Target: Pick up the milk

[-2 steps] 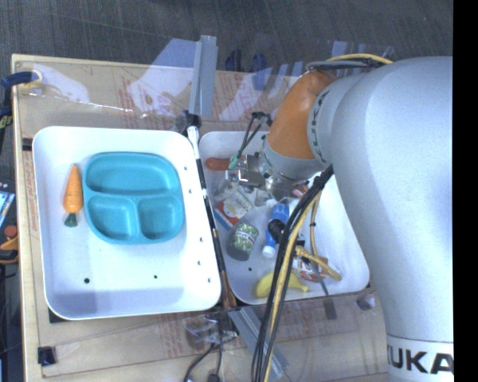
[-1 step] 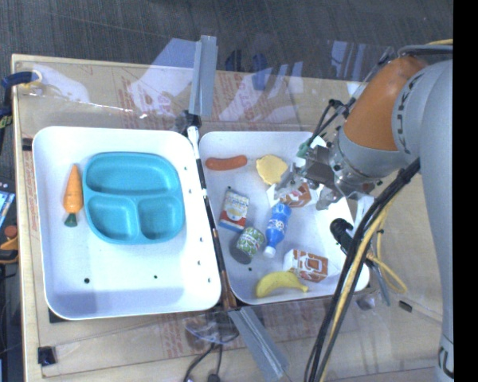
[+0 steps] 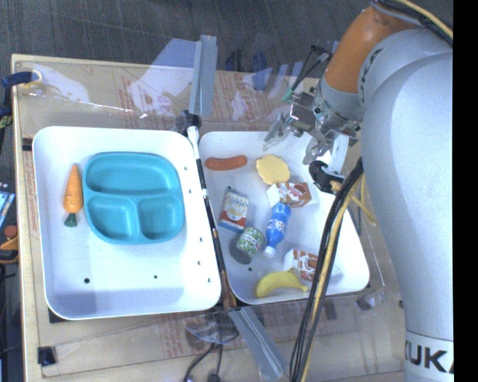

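Above right bin's far edge, claw [image 3: 296, 138] spread, gripping nothing; milk [image 3: 234, 209] lies mid-bin, label unreadable.

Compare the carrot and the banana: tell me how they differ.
The carrot is orange and straight; the banana is yellow and curved. The carrot lies in the left bin beside the blue tray; the banana lies in the right bin. Both lie flat.

A turquoise tray [image 3: 135, 195] and an orange carrot [image 3: 72, 192] sit in the white left bin [image 3: 52, 269]. The right bin [image 3: 237, 283] holds a yellow banana [image 3: 279, 283], a reddish sausage [image 3: 225, 163] and a blue-and-white bottle [image 3: 276, 226].
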`<control>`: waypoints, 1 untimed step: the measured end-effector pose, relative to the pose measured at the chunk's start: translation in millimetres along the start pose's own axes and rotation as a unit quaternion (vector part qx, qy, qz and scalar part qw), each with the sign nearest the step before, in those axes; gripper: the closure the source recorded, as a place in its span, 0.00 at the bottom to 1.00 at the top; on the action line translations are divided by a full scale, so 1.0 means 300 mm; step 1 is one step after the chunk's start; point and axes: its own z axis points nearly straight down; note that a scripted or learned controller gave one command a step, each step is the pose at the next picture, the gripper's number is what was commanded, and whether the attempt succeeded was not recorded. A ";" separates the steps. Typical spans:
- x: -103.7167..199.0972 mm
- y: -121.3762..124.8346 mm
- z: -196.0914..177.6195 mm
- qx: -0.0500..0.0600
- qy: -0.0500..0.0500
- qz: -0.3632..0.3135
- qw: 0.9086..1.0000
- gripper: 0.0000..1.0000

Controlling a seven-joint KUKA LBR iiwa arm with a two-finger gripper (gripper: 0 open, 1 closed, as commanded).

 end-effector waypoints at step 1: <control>-0.081 -0.098 0.261 -0.009 0.003 0.063 0.998 0.00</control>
